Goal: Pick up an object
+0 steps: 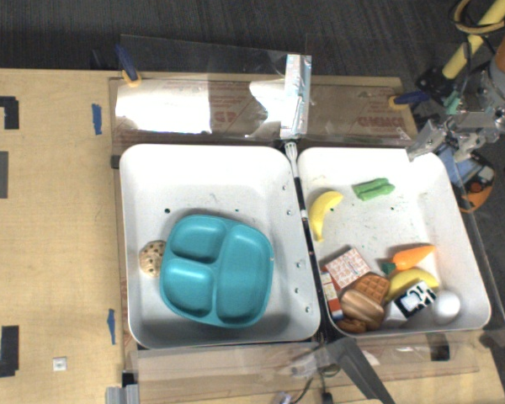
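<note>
Camera view: nearest, right bin holds a waffle, carrot, and farther back a banana and green piece. Left of that bin, a teal plate. Beyond its far right corner, the claw; grip state unclear.

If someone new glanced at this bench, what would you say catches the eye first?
Most likely the teal divided plate in the left bin, with a cookie touching its left edge. Then the cluster in the right bin's near corner, around an orange carrot, plus a yellow banana and a green piece farther back.
</note>
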You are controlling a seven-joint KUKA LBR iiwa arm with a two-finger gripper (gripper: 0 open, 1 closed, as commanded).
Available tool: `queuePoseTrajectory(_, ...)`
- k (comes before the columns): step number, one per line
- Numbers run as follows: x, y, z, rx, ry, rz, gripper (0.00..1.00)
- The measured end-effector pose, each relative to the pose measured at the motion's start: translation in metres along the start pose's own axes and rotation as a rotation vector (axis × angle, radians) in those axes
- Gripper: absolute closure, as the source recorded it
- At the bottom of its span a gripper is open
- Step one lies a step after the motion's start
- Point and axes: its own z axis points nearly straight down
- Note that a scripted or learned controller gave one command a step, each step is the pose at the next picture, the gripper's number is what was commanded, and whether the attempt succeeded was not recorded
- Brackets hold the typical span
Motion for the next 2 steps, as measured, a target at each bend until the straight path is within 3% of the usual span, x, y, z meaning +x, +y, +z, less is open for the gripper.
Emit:
queuePoseTrajectory(1, -0.001, 0.010, -0.111, -0.011, -0.005, -0.150, 0.00)
queuePoseTrajectory(2, -0.044, -0.125, -0.036, 0.001, -0.002, -0.004, 0.00)
